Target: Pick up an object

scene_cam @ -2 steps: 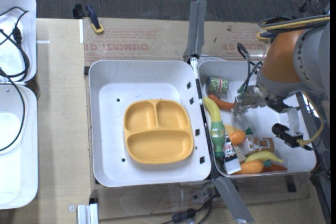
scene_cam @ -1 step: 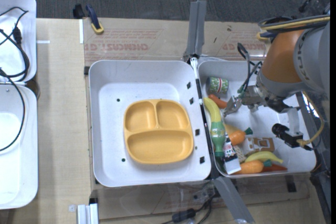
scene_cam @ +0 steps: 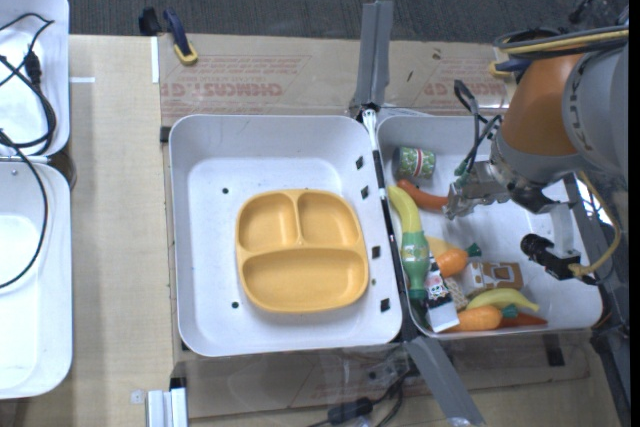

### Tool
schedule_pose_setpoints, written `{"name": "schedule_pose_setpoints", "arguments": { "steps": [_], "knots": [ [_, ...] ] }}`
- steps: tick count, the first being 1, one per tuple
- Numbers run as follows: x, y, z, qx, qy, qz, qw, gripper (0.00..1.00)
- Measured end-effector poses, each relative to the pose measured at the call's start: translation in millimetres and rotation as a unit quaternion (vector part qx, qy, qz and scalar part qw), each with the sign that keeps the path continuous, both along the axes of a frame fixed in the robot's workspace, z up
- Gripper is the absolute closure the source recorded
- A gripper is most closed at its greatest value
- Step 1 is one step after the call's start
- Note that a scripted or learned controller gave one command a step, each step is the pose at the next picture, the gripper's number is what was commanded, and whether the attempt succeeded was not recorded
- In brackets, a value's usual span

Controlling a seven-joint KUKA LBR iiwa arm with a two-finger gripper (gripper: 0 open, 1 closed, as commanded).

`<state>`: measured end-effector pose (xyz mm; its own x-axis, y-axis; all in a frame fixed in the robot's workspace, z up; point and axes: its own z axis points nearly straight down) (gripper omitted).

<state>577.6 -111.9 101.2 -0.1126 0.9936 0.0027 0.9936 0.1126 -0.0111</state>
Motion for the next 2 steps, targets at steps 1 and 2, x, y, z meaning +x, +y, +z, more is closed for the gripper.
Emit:
{"name": "schedule_pose_setpoints", "arguments": {
  "steps": [1,2],
  "knots": [
    [0,0,0,0.0,0.0,0.0,1.0,0.0],
    [77,-12,-15,0.0007,0.004,0.023,0.9997,0.0]
  ]
}}
